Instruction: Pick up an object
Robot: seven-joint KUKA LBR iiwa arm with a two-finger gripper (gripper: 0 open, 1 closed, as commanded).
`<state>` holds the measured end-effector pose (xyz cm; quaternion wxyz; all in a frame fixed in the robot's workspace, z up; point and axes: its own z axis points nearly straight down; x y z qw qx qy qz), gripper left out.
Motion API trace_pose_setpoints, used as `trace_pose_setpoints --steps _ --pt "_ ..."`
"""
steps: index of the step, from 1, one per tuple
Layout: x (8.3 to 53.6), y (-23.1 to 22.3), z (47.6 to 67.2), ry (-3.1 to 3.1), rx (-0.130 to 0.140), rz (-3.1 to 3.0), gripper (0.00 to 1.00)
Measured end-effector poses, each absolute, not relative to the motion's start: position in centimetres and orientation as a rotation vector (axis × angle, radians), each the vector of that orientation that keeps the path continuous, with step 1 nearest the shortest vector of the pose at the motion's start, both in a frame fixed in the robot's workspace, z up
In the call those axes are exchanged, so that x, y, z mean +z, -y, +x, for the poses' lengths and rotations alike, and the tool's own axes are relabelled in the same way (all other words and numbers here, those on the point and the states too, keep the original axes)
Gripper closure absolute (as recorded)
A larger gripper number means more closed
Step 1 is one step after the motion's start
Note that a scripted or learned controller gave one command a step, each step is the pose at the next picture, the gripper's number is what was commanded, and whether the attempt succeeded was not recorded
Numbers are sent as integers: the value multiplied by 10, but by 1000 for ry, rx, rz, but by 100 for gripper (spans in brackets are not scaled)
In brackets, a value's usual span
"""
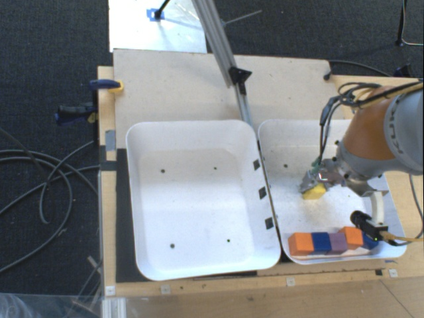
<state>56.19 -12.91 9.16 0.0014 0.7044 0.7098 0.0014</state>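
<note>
You are looking down at a slant on a bench carrying two shallow white bins side by side. The left bin (199, 197) is showing only bare white floor with a few small dark dots. The right bin (291, 151) is holding the objects. The grey arm with its orange band (371, 134) is reaching in from the right, and its gripper (317, 181) is sitting low over the middle of the right bin.

A small yellow block (314, 191) is lying just beneath the gripper tip, touching it or nearly so. The block is partly covered by the gripper body, so whether it is sitting between the fingers or merely under them is too small to tell, and how wide the gripper is standing cannot be judged either.

Along the near edge of the right bin, a row of small blocks (329, 242) is lying end to end: orange, blue, purple, then orange again, well apart from the yellow one.

The yellow block is looking like a light, stiff toy piece, probably smooth plastic or foam, not fragile. Being small and slick, it is likely to skid on the bin floor or squirt out if pinched off-centre. You are best taking it across two opposite flat faces, centred.
</note>
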Motion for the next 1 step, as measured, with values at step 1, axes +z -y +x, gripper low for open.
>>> trace_pose_setpoints --steps 1 --pt "103 132 563 -2225 7 2211 100"
